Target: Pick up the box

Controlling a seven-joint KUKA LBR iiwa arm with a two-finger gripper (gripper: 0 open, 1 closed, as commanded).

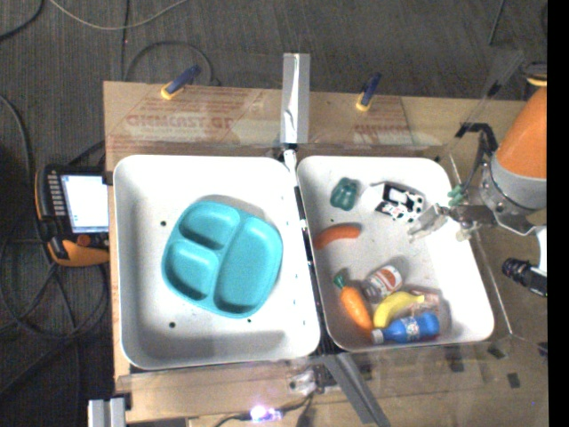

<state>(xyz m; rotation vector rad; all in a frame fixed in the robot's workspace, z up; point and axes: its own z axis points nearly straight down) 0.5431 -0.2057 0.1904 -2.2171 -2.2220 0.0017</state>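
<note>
The box [397, 201] is small, black and white, and lies flat near the back of the right bin [462, 274]. My gripper [443, 224] hangs over that bin's right side, just right of and slightly nearer than the box, apart from it. Its two fingers stand spread, and one fingertip [420, 225] points toward the box. Nothing is between them. The grey arm with its orange band [529, 136] comes in from the right edge.
The right bin also holds a teal object [345, 193], a red sausage [337, 235], a carrot [355, 305], a can [384, 281], a banana [397, 306] and a blue bottle [409, 328]. The left bin [142, 194] holds a turquoise divided plate [222, 254].
</note>
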